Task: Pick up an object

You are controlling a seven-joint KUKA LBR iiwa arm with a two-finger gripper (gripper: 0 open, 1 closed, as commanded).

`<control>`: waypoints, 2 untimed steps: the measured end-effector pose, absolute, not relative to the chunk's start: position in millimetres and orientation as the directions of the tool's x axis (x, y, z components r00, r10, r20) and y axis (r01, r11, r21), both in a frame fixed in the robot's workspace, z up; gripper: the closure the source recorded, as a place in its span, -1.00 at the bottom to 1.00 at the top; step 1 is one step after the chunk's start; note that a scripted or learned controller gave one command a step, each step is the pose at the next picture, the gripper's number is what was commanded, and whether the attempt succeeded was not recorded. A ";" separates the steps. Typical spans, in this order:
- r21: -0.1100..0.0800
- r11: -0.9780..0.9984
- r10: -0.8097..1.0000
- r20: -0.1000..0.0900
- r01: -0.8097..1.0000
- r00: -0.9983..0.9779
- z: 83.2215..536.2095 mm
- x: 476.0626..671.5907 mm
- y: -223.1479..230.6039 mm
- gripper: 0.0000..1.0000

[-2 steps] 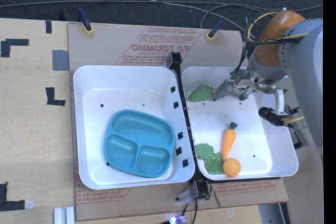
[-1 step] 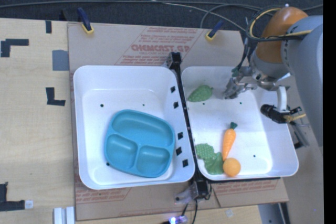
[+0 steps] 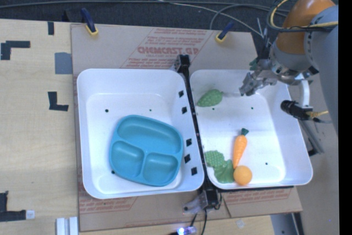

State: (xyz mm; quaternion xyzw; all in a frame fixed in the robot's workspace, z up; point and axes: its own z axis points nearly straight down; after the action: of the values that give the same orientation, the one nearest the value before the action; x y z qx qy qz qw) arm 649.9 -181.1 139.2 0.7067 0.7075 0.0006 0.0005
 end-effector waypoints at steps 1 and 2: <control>0.003 0.002 1.000 0.000 1.000 -0.002 181.8 649.7 -179.4 1.00; 0.003 0.002 1.000 0.000 1.000 -0.002 216.3 650.6 -178.8 1.00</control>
State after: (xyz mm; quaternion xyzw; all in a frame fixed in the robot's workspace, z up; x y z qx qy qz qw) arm 650.6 -178.8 216.3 0.7065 0.7077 0.0009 0.0011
